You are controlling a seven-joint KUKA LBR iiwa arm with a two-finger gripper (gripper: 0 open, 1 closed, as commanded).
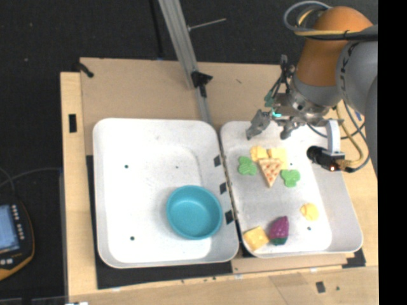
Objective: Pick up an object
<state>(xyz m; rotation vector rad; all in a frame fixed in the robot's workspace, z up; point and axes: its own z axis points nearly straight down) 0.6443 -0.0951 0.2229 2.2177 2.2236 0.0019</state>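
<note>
— What do you see on the left side, from where you stand?

— At the far left edge there is a handheld device with a screen (11, 237), lying on the dark floor. Then comes the bench (140, 88), light brown. On it sits the left bin (127, 151), white, and inside it a blue bowl (193, 211), near the bin's right lower part. A grey metal pole (181, 43) rises slanted behind the bins.

— And the right bin?

— The right bin (337, 202) holds the small toys. In the upper middle, a green piece (247, 165), a yellow block (258, 152), a waffle-like wedge (271, 169) and a second green piece (291, 177) lie close together. Lower down I see a yellow cube (256, 237) touching a purple grape toy (278, 229), and a small yellow piece (309, 211) apart from them at the right.

— Where is the gripper?

— The gripper (273, 128) hangs over the upper edge of the right bin, just above the yellow block and the wedge. Its two fingers are spread apart, with nothing between them. The cluster of toys lies just below the fingertips, near but not touching. The grey arm (327, 49) with orange band comes in from the right.
</note>
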